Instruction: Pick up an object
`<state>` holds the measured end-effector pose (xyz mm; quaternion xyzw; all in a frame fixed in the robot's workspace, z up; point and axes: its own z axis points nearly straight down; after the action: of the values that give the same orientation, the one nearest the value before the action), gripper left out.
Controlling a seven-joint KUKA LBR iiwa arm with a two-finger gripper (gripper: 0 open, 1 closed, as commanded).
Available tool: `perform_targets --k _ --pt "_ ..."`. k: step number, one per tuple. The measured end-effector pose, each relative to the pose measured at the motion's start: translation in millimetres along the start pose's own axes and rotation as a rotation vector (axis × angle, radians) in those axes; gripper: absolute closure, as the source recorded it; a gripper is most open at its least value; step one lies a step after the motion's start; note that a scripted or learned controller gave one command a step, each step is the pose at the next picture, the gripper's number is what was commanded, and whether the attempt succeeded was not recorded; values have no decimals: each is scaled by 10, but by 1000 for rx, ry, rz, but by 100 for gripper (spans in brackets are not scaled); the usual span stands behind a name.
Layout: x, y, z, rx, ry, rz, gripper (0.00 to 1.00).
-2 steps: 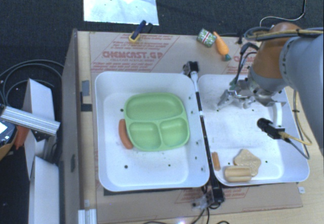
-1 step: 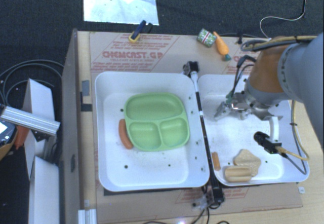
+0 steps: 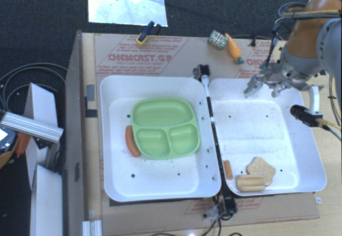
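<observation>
Nothing is picked yet: end effector (image 3: 264, 84) hangs open and empty over the right bin's (image 3: 299, 123) far edge, well apart from the cracker (image 3: 262, 168) and bread stick (image 3: 250, 182) near its front.

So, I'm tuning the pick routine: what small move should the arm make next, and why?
Probably travel toward the near edge of the right white bin. The gripper hovers over that bin's far rim, with nothing under it, while the tan bun-shaped toy, the beige bread-slice toy and a small orange piece lie at the near edge.
</observation>
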<state>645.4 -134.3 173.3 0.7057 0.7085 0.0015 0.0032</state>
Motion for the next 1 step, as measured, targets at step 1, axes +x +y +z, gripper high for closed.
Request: perform_targets --k 1 --pt "311 -307 881 6 3 0 0"
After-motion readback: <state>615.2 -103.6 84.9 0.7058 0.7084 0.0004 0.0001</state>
